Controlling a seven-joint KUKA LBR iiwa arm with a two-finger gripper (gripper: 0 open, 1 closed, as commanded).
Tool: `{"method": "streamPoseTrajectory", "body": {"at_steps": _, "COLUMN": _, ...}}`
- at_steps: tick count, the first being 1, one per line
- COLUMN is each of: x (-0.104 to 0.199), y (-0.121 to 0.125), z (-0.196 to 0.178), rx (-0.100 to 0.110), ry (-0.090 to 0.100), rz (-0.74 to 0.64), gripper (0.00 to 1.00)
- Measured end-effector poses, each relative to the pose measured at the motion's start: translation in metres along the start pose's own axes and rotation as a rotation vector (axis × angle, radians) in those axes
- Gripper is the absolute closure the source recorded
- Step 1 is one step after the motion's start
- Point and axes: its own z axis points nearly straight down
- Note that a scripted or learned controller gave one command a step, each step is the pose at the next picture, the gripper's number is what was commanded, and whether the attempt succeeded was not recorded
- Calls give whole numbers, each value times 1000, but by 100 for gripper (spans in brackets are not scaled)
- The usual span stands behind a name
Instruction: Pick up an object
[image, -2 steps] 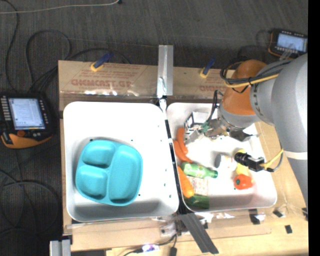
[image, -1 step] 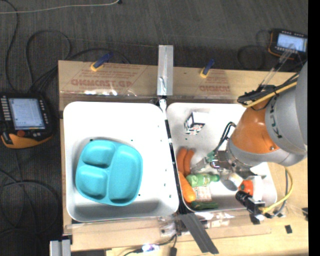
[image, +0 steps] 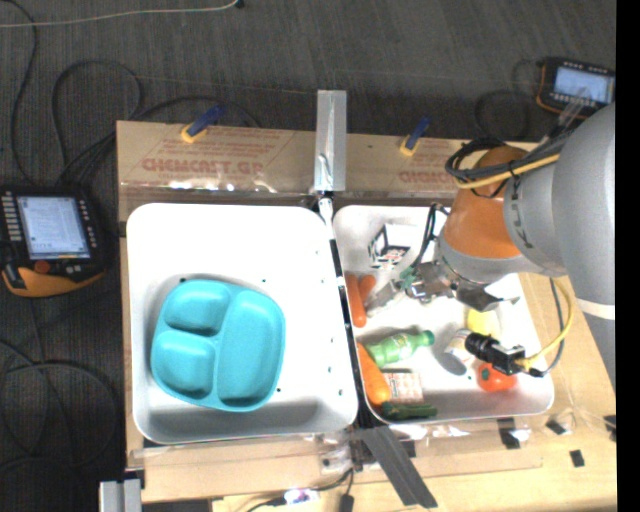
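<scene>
Black handheld control pendant with a lit screen at far left, on dark carpet, well apart from the bench. Next, left white bin, holding a turquoise three-compartment tray lying flat toward its lower left. Brown cardboard behind both bins, two blue-and-yellow clips on its top edge. Upright metal post between the bins at the back.

Right white bin, cluttered: orange carrot-like piece against the left wall, green bottle lying on its side near the middle, small printed box just below it, dark green item at the front edge, white-and-black package toward the back. Yellow piece and a red-orange object toward the right.

Grey arm with orange band reaching from the right over this bin; gripper low above the clutter, just above the green bottle. Fingers too tangled with the items below to tell whether spread or closed; nothing clearly seen between them.
</scene>
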Motion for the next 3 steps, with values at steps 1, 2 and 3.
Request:
{"method": "streamPoseTrajectory", "body": {"at_steps": 1, "x": -21, "y": -85, "z": -1, "rx": 3, "ry": -2, "rz": 4, "gripper": 0}}
{"method": "streamPoseTrajectory", "body": {"at_steps": 2, "x": 8, "y": -62, "z": -1, "rx": 1, "ry": -7, "rz": -163, "gripper": 0}}
{"method": "streamPoseTrajectory", "body": {"at_steps": 3, "x": -3, "y": -17, "z": 0, "rx": 2, "ry": 3, "rz": -269, "gripper": 0}}
